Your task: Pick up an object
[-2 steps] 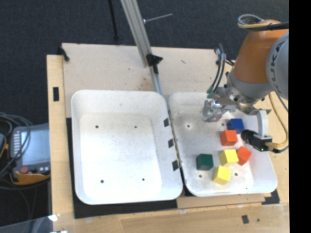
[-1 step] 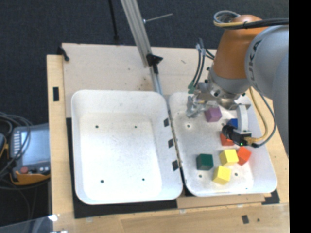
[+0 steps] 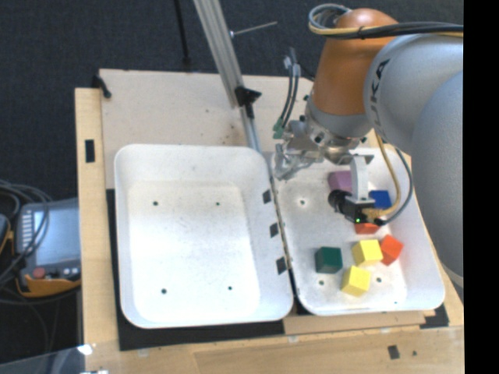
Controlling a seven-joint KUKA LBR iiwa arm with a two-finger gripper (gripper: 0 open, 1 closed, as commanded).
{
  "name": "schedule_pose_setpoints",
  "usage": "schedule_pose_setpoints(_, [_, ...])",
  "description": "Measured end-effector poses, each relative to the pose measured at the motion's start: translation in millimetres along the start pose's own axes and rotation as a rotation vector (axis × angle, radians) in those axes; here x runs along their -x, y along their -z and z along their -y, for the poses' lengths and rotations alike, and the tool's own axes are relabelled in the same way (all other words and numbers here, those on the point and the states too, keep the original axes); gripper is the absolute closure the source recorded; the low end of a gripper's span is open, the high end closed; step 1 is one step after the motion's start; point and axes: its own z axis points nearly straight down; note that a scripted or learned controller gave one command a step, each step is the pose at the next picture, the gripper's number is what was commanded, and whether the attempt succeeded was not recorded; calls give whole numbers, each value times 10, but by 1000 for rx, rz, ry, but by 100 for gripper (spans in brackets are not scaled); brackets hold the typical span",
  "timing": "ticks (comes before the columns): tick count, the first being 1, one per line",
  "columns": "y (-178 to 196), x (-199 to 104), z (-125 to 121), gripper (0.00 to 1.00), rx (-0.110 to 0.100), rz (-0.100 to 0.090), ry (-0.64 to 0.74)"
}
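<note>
Tabletop (image 3: 90, 209): pale wood board, set on a dark carpeted floor (image 3: 47, 29); an aluminium rail (image 3: 222, 57) slants down from the top to the gap between the bins. Cables and a small grey device (image 3: 47, 244) lie off the tabletop's left edge. Left bin (image 3: 195, 236): shallow, white, speckled, with four small dark dots on its floor. Right bin (image 3: 312, 209): shallow, white, touching the left bin along a shared edge. Contents of right bin, all small blocks with no marked long axis: green cube (image 3: 328, 259), sitting square to the bin; yellow cube (image 3: 367, 252), just beside an orange block (image 3: 391, 249); a second yellow cube (image 3: 356, 280), turned slightly, nearest the front rim; blue block (image 3: 380, 199) and purple block (image 3: 340, 181), both partly covered by the wrist hardware; a red piece (image 3: 366, 227) below the blue one. Arm: grey with orange band, over the right bin's far end. Hand (image 3: 290, 162): at the bin's upper left corner; whether it is open or closed cannot be told, and nothing is seen in it.
</note>
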Motion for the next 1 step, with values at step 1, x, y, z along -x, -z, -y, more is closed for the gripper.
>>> schedule_pose_setpoints(1, [-131, -552, -94, 100, -2, 1, 0])
